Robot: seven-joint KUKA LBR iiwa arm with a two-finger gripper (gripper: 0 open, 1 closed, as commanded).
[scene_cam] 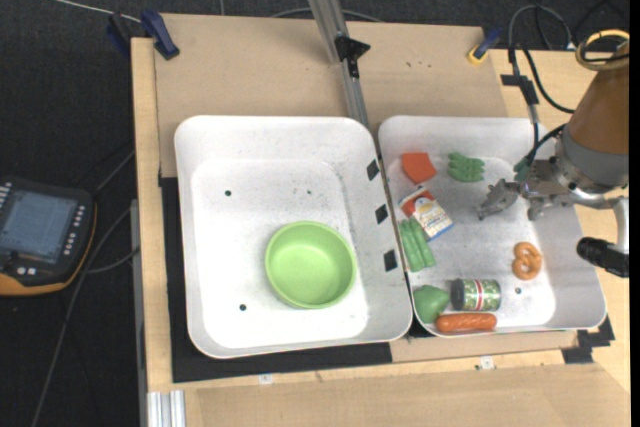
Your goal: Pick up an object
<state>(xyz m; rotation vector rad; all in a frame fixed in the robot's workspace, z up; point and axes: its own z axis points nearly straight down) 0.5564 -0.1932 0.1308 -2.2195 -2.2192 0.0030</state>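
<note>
My gripper (535, 192) hangs over the right part of the right bin (560, 310), below the grey wrist and the orange band. A small grey toy (494, 201) lies just to its left, touching or nearly touching the gripper's tip. Also in this bin are an orange-red block (419, 166), a green toy (465, 167), a small red-and-white carton (429, 214), a long green piece (416, 245), a green rounded piece (430, 301), a small can (474, 294), an orange sausage-shaped toy (466, 322) and an orange pretzel (526, 260).
The left bin (215, 155) holds a light green bowl (310, 264) near its front. A metal pole (325, 5) slants down to the seam between the bins. Cables run at the back right. A teach pendant (40, 235) lies off the bench at the left.
</note>
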